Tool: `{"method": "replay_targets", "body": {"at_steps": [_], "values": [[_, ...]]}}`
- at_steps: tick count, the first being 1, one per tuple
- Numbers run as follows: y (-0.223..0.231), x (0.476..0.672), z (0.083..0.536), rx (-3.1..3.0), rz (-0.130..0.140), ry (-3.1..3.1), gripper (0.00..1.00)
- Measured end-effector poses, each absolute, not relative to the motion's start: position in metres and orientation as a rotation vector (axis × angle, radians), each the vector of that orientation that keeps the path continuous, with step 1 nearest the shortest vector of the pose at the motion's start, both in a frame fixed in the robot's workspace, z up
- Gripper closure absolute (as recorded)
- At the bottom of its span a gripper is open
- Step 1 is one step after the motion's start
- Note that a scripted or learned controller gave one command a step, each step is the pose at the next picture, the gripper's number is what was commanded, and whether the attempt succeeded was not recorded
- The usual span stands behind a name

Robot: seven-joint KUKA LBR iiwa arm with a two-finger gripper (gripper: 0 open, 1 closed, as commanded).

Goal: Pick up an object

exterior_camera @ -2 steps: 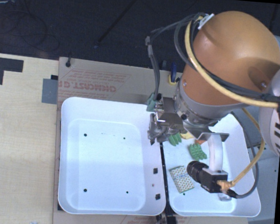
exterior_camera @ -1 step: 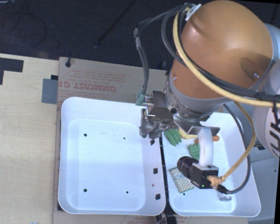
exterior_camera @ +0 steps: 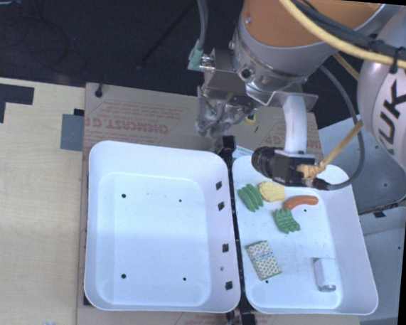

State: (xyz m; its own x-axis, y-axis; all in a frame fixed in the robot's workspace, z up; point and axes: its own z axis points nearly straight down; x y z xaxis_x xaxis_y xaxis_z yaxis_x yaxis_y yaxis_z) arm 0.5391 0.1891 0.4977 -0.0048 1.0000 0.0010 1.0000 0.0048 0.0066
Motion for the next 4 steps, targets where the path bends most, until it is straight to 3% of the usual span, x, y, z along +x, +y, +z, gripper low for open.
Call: {"method": "replay_targets", "body": {"at_steps": [1, 2, 3, 4], "values": [[0.188, 0.536, 0.493, 2.218, -0.006, 2.228, 0.0], [0.188, 0.536, 0.493, 2.218, -0.006, 2.228, 0.0], [0.149, 0.494, 0.514, 2.223, -0.007, 2.223, 0.0], [0.152, 0.496, 0.523, 2.217, -0.012, 2.232, 1.0]]}}
